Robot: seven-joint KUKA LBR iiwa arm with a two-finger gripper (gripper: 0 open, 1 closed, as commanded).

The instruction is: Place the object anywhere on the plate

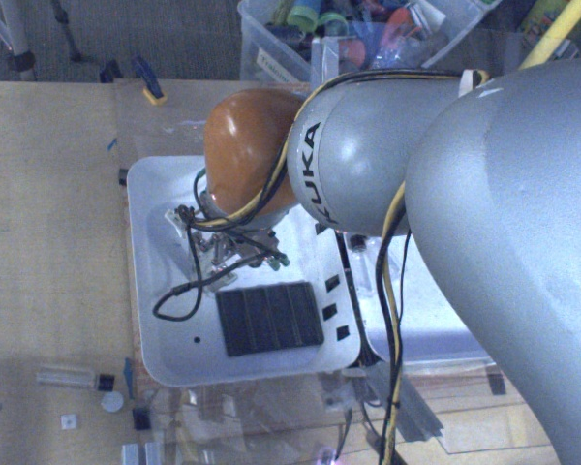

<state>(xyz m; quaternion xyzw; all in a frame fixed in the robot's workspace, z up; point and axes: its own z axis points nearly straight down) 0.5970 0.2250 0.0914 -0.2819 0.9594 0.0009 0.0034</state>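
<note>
Arm [445,192] in grey, with orange band [247,148] above the wrist, reaching in from the right and hanging over the left white bin [145,260], covering much of the far half. Hand [234,250] hovering low inside that bin, tucked beneath the wrist amid wires and brackets; impossible to tell whether spread or pressed together, or whether carrying anything. Dark ribbed slab [269,318], the one loose thing visible in the bin, lying flat on the floor toward the near wall, just beside the hand on the near side; contact between the two not clear. Black cable loop [179,298] drooping from the hand onto the bin floor left of the slab. Right white bin [436,327] sitting largely hidden under the arm. Pale wooden worktop [48,221] stretching out to the left, with small odds and ends [107,390] lying by the near corner. Clear tubs of colourful toys [368,13] standing beyond the far edge.
</note>
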